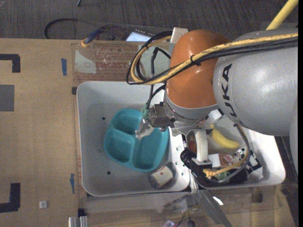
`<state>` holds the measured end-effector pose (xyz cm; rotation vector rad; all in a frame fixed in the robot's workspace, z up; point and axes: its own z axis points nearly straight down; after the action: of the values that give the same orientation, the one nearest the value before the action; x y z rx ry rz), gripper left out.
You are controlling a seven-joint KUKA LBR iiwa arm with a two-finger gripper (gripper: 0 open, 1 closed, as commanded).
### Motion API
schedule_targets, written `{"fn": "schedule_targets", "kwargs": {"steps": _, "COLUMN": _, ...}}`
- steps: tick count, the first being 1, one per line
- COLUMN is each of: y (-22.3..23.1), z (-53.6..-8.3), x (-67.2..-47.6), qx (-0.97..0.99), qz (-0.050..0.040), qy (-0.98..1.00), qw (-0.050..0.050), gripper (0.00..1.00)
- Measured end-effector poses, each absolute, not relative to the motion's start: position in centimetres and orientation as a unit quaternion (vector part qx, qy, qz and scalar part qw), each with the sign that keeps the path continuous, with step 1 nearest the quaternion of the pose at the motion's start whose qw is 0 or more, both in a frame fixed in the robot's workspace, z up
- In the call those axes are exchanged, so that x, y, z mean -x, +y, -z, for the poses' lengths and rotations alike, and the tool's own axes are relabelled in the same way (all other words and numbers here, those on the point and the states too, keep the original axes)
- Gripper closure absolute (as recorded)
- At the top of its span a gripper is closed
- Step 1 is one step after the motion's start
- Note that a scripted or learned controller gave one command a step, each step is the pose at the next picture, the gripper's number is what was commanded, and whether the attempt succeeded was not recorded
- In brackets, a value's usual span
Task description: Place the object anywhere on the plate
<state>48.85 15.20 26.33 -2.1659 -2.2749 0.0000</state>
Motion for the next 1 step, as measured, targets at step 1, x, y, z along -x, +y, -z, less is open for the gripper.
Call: {"fn": "schedule_targets", "kwargs": {"steps": 1, "y": 15.25, "z": -27.28, "x": -48.89, "qx": 0.69, "qz": -0.0001, "qy": -0.724, "qw": 0.001, "gripper": 1.0}}
